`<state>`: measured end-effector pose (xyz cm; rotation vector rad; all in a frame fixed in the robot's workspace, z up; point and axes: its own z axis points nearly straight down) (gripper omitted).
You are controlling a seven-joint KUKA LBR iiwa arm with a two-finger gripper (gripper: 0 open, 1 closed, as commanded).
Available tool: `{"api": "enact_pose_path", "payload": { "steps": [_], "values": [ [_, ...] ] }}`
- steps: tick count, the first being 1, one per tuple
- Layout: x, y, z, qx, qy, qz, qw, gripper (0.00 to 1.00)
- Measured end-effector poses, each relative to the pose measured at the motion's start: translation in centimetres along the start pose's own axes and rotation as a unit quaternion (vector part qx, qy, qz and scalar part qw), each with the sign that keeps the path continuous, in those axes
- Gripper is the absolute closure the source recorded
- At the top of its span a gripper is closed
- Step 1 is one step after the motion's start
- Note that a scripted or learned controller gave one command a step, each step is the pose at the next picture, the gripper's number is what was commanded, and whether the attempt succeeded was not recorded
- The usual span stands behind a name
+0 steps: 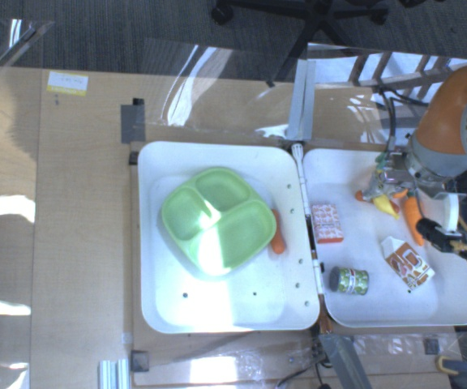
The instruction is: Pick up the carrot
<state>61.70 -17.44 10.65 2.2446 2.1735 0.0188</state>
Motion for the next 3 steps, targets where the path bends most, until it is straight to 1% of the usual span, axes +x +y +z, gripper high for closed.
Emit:
{"api": "enact_pose_path", "payload": {
  "steps": [1,3],
  "values": [
    [8.0,2.5,-11.9,0.005,0.002,-0.033,0.9994,1.00],
    [8.3,2.9,-14.1,-0.002,-0.001,-0.040,0.9992,1.00]
  ]
}}
